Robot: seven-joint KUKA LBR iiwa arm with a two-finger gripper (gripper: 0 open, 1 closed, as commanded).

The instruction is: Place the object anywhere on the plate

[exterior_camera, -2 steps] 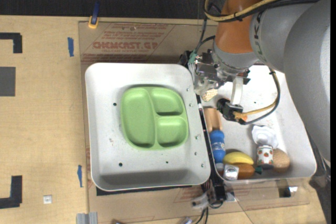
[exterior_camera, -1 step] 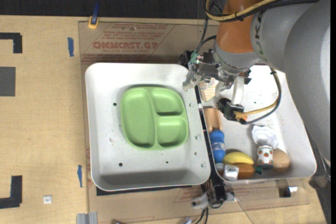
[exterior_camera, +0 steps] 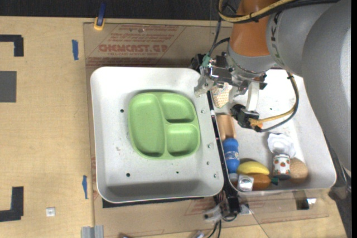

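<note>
1. While the arm hangs over the upper left corner of the right bin (exterior_camera: 312,170), the gripper (exterior_camera: 227,85) sits just right of the wall between the two bins, at centre right of the frame.
2. Whether anything is held cannot be told: a pale speckled object (exterior_camera: 221,97) shows just under the wrist, but the wrist hardware hides the grip itself.
3. That object is my guess for the task's thing; it lies directly below the gripper, near the top of the right bin.
4. The green plate (exterior_camera: 163,123) rests in the middle of the left bin (exterior_camera: 106,120), to the left of and a little below the gripper, well apart from it across the dividing wall.
5. Other items cluster toward the lower right: a blue bottle (exterior_camera: 231,150), a banana (exterior_camera: 254,167) and a small cup (exterior_camera: 281,164).
6. Judged from this, the coming move is a carry leftward over the wall.
</note>
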